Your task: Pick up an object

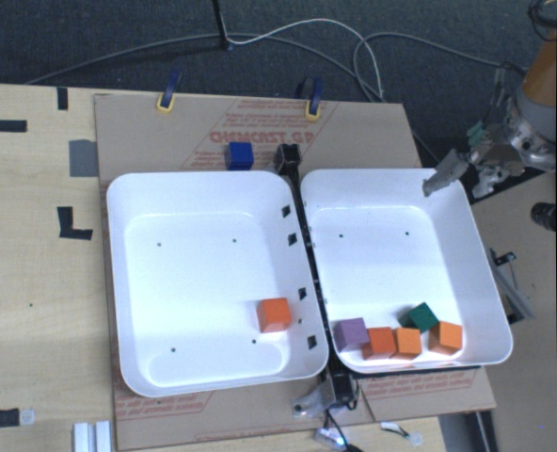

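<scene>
We are hovering the gripper (453,169) over the right bin's (481,252) far corner, its fingers spread and carrying nothing, judging we must next descend toward the green cube (420,316) well below.

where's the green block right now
The green block lies in the right bin, near its front right corner, just behind the row of orange blocks, with the purple block further left.
</scene>
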`<state>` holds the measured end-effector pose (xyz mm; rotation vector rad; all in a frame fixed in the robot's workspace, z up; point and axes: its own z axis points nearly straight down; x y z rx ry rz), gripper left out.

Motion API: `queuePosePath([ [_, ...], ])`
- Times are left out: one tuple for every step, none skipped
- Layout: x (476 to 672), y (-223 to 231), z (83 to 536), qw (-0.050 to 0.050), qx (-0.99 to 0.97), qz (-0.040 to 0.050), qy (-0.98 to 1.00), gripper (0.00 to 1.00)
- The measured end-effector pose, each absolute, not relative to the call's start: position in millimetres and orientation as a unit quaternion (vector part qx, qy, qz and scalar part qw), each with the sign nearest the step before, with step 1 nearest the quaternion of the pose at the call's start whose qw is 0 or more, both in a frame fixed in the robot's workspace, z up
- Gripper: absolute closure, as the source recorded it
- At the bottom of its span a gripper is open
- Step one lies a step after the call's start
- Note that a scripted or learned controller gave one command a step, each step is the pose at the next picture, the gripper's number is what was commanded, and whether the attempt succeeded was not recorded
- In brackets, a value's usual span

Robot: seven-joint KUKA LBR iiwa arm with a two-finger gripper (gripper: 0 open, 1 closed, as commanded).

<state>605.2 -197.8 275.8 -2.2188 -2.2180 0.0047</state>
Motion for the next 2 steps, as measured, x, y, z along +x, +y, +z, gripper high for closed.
queuePosePath([
  [606.1, -197.6, 278.6, 0.000, -0.707, 0.0000, -0.707, 0.00],
  [609.7, -193.2, 234.8, 0.001, -0.707, 0.0010, -0.707, 0.00],
])
